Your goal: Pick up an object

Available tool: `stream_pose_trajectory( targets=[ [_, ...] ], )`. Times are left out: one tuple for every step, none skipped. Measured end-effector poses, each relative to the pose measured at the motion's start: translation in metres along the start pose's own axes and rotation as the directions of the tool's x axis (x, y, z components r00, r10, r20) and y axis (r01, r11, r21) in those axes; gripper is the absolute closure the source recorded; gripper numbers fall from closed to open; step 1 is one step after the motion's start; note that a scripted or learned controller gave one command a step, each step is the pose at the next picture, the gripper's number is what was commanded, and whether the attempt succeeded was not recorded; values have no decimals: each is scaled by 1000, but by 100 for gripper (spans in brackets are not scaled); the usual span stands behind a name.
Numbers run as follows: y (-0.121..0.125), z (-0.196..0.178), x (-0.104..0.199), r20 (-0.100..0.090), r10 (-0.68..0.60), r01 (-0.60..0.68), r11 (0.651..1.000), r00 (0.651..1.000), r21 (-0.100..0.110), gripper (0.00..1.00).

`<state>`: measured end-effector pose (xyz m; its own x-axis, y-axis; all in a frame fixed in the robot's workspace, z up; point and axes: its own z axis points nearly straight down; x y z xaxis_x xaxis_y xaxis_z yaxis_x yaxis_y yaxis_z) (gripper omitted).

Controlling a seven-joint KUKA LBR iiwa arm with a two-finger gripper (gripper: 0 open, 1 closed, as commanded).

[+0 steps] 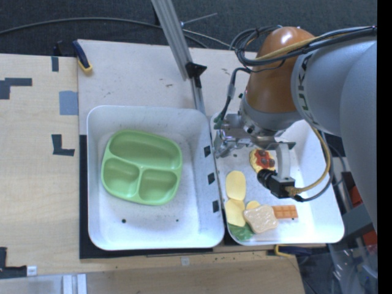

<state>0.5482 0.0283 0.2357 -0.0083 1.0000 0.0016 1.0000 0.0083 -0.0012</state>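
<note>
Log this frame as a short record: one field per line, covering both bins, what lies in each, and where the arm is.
left bin: holds a green divided plate, three compartments, lying flat
right bin: holds small food items
food items: yellow pieces, a toast-like slice, an orange wafer, a red and yellow piece
arm: reaches in over the right bin
tool: low at the right bin's upper left corner; finger state unclear
held object: none visible
</note>
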Motion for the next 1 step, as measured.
stream_pose_trajectory(
  targets=[
    [7,5,45,1,1,-1,1000,1000,1,100]
  ],
)
